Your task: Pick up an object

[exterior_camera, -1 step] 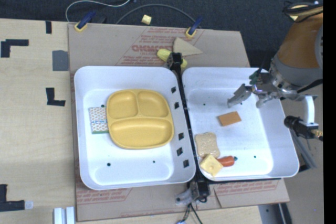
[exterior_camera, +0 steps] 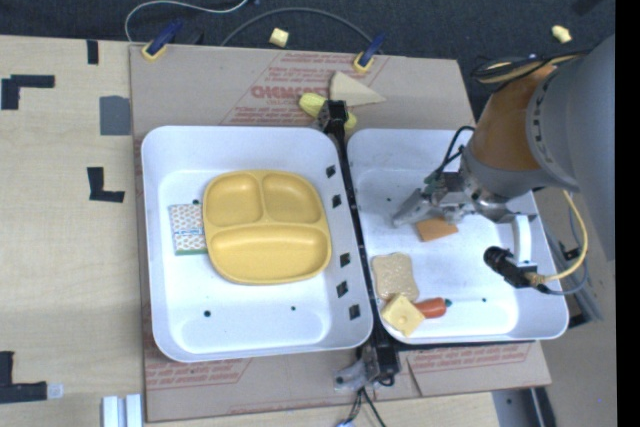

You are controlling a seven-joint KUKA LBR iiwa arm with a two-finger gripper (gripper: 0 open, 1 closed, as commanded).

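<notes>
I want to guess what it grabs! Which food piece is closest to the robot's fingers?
The orange-brown piece, right beside the gripper. The tan slab, yellow wedge and red piece lie farther away.

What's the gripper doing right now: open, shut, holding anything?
Gripper: low in the right bin, beside the orange-brown piece; open or shut cannot be told, no hold visible.
</notes>
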